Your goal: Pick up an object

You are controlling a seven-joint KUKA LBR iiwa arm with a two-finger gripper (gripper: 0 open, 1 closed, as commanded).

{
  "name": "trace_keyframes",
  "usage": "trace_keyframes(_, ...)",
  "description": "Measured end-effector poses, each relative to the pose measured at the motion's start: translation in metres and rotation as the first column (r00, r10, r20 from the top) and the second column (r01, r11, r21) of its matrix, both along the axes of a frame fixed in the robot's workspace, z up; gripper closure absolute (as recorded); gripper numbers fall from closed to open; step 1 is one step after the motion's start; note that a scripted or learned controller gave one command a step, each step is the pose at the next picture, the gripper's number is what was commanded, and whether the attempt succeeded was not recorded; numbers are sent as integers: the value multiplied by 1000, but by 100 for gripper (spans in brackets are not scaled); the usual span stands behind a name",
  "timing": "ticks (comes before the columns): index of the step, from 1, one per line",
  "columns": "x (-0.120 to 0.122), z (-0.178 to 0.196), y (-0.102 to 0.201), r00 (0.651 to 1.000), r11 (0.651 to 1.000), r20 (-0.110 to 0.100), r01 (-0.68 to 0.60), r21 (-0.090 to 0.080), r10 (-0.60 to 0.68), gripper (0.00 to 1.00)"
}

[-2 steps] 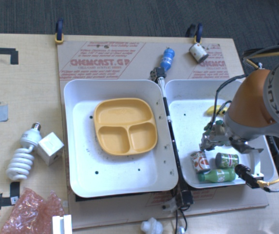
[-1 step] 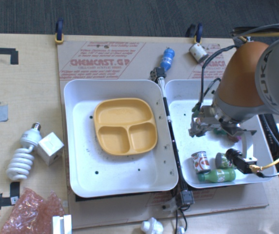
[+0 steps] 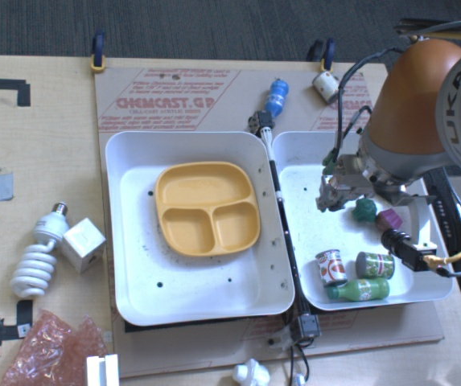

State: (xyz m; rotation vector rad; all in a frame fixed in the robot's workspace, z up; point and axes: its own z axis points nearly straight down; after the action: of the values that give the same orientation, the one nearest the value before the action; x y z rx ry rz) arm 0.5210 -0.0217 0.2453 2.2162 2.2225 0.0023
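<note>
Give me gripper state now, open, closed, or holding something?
Gripper: cannot be told from the camera view; it hangs over the right bin, near the teal object, nothing visibly held.

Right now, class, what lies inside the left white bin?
The left white bin holds a yellow divided tray, whose three compartments look bare. Whatever lies beneath the tray is covered.

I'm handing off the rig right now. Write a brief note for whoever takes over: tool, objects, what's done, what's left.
Tool: low in the right bin, upper part; nothing seen held.
Objects in the right bin: teal ball and purple piece beside the tool; red-white can, green can and green bottle near the front wall.
Left bin: yellow divided tray.
Done: no pick evident.
Left: grasp and lift one object.
</note>
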Motion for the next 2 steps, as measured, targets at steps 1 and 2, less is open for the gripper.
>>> trace_keyframes(1, 72, -9, 56, 1000, 1000, -3, 1, 0, -1, 100)
trace_keyframes(2, 72, -9, 56, 1000, 1000, -3, 1, 0, -1, 0)
